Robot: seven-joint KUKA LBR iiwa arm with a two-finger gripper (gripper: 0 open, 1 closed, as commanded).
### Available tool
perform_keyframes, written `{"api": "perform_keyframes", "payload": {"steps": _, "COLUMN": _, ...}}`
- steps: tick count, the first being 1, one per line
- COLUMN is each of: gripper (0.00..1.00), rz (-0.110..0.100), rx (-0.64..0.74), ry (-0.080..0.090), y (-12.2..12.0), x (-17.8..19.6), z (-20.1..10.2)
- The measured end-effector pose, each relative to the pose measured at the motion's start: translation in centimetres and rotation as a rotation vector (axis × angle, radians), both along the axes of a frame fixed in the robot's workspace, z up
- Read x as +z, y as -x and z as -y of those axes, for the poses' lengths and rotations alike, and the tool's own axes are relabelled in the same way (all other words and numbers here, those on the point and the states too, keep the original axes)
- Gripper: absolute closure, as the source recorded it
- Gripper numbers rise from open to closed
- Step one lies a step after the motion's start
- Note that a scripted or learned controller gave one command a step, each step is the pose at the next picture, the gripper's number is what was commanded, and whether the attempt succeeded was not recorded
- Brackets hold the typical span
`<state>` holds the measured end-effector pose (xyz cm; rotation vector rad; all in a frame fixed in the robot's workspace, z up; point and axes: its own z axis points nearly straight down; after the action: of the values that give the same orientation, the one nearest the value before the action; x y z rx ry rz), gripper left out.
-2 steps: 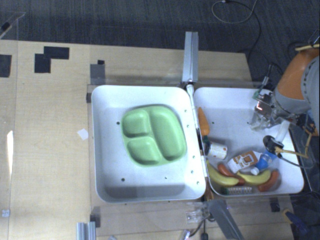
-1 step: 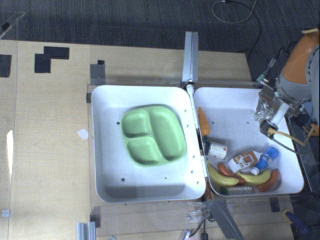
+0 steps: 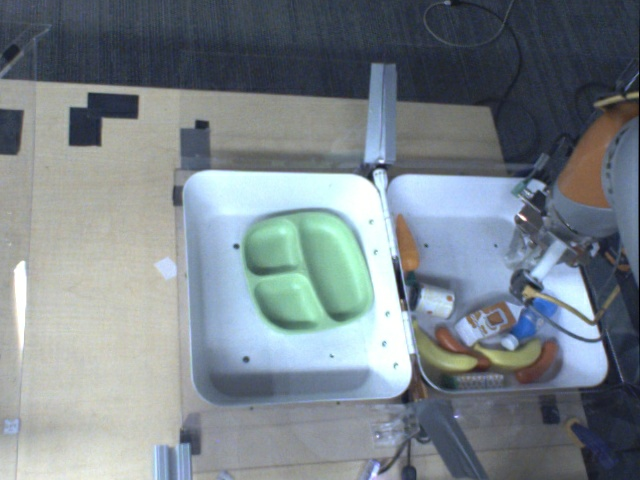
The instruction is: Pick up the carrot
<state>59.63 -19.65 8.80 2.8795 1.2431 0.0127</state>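
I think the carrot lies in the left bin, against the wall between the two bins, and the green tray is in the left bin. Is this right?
Not fully. The camera view shows the carrot in the right bin, against the wall between the two bins. The green tray is in the left bin, as you wrote.

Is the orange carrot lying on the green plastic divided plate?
No. The orange carrot lies in the right white bin against its left wall, while the green plastic divided plate sits in the left bin.

no readable text, labels, numbers or signs on anything
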Motion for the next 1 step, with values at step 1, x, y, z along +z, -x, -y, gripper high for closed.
{"api": "perform_keyframes", "payload": {"steps": 1, "gripper": 1.00, "rz": -0.003, "rx": -0.060, "ry": -0.001, "y": -5.61, "x": -0.16, "z": -0.09}}
